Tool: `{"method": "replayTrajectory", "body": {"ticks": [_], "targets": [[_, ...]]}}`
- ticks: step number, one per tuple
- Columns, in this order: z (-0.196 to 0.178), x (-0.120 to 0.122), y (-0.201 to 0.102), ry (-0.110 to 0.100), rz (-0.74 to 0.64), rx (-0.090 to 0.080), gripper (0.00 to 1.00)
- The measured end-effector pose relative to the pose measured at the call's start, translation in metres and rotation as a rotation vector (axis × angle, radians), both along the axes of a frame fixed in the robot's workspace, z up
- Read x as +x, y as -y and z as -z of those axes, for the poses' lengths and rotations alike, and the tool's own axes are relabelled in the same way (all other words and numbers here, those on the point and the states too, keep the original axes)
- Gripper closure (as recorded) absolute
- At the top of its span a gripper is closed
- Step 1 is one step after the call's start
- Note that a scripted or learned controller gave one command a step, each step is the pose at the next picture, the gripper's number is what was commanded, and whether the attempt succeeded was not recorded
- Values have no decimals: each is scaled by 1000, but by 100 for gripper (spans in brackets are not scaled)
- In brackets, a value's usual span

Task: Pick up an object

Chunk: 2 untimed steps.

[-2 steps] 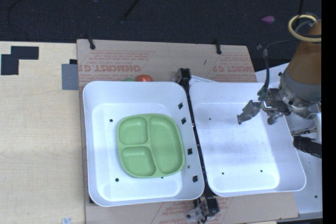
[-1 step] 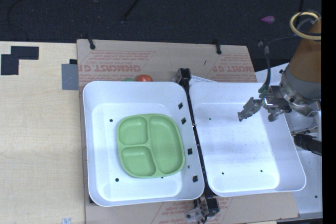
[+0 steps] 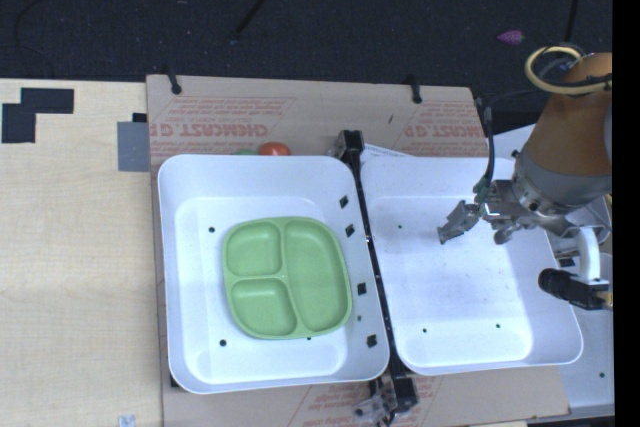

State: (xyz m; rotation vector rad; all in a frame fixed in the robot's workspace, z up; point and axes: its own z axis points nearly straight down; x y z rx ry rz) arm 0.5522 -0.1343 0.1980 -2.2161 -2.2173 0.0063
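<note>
The plate (image 3: 288,277), green and three-part, lies flat in the left bin (image 3: 190,195), well apart from the gripper (image 3: 478,223). The gripper hangs over the right bin (image 3: 470,335), fingers spread and holding nothing. Behind the left bin's far rim sits a small red thing (image 3: 273,150) on the cardboard (image 3: 300,115).
</note>
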Motion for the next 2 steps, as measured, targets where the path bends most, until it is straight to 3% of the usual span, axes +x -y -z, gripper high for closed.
{"method": "replayTrajectory", "body": {"ticks": [2], "targets": [[107,-10,5,0,1,0,0]]}}
